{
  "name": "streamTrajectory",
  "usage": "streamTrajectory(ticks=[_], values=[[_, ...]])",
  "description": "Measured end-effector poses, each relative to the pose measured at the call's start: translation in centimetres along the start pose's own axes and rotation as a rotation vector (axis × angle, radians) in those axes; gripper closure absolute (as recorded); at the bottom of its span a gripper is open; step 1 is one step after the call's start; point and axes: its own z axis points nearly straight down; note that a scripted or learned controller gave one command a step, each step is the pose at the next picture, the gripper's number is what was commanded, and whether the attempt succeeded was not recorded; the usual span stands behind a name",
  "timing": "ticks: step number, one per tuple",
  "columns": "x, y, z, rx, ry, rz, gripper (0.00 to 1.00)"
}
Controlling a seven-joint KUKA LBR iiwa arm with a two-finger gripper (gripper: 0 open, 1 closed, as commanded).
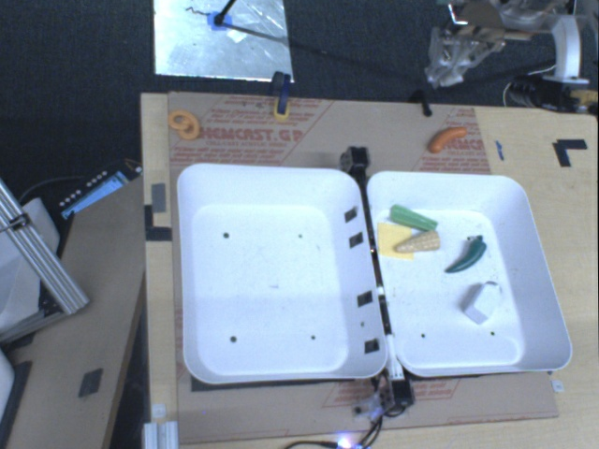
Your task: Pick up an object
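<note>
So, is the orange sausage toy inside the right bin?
No, the orange sausage toy lies on the bench above the right bin's far rim.

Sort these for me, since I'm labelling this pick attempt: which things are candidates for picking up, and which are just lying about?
Candidates, in the right bin:
green vegetable
corn cob
yellow slice
dark green pepper
white block

Lying about, on the bench outside the bins:
orange sausage
ring-shaped piece
yellow-and-blue clamp

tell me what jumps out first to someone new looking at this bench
The two white bins side by side: the left bin looks bare, while the right bin holds a green pepper, a corn cob, a green vegetable and a pale block. The gripper hangs beyond the bench's far edge.
</note>
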Motion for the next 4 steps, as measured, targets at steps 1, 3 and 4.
streamTrajectory(ticks=[1, 3, 4], values=[[-10.5, -0.2, -3.7, 0.005, -0.007, 0.021, 1.0], [-21.5, -0.3, -8.4, 0.006, -0.006, 0.014, 1.0], [-21.5, -5.9, -8.6, 0.009, -0.004, 0.015, 1.0]])
